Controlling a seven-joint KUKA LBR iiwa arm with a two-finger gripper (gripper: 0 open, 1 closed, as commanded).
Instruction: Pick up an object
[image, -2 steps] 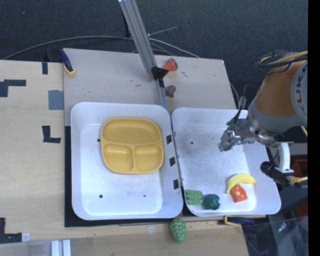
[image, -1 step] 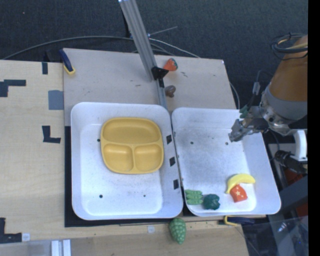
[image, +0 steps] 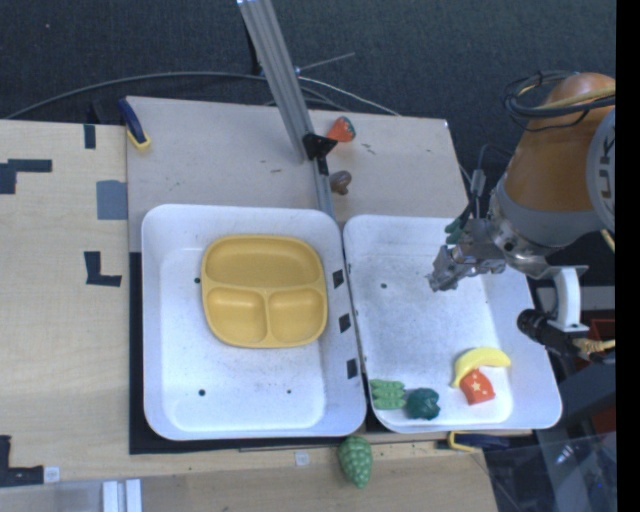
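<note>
The gripper (image: 447, 277) is hovering over the right bin (image: 400, 330), its opening impossible to judge. Toys are clustering along the near edge, likely targets.

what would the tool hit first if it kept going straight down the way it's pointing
Probably the bare floor of the right bin. The tool points down over it, apart from the toys in the near corner, though depth is unclear.
</note>
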